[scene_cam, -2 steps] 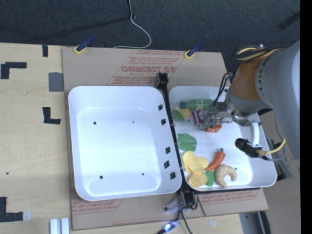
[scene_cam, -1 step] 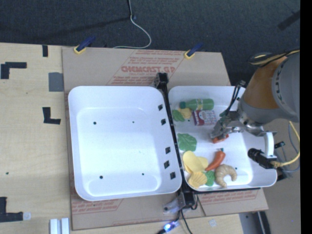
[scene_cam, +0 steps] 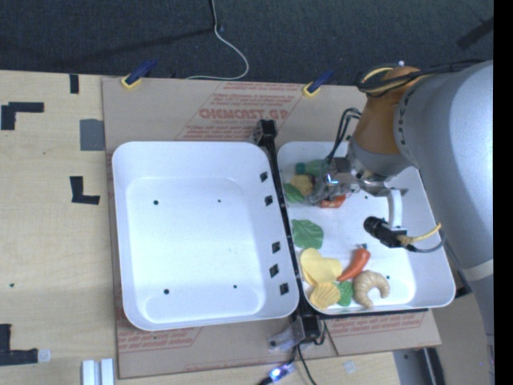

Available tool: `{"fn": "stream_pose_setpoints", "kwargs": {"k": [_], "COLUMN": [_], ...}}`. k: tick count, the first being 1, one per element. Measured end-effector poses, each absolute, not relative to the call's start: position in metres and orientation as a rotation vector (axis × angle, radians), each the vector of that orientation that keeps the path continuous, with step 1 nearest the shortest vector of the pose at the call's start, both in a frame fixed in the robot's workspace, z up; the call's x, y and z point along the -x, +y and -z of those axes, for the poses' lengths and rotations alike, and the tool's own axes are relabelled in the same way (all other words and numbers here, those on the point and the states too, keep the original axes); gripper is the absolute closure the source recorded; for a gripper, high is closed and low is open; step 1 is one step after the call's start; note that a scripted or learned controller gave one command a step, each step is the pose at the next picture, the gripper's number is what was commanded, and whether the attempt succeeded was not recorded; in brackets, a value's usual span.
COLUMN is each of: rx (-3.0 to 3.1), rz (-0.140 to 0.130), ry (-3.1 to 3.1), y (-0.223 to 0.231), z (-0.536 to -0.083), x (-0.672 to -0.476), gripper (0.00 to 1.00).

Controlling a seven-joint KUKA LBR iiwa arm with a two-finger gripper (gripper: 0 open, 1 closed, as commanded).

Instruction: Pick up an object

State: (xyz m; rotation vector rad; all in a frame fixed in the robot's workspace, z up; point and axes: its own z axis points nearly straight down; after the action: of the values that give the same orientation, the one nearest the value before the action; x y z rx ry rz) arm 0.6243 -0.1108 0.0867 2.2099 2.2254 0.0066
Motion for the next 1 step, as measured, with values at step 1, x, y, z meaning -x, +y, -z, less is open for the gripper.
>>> {"fn": "stream_pose_setpoints", "kwargs": {"k": [1], "rx": [-2.213], "rz": [-0.006], "ry": [2.223], "y": [-0.1126], "z": [-0.0979], "x": [-0.6228], "gripper": [1.0]}}
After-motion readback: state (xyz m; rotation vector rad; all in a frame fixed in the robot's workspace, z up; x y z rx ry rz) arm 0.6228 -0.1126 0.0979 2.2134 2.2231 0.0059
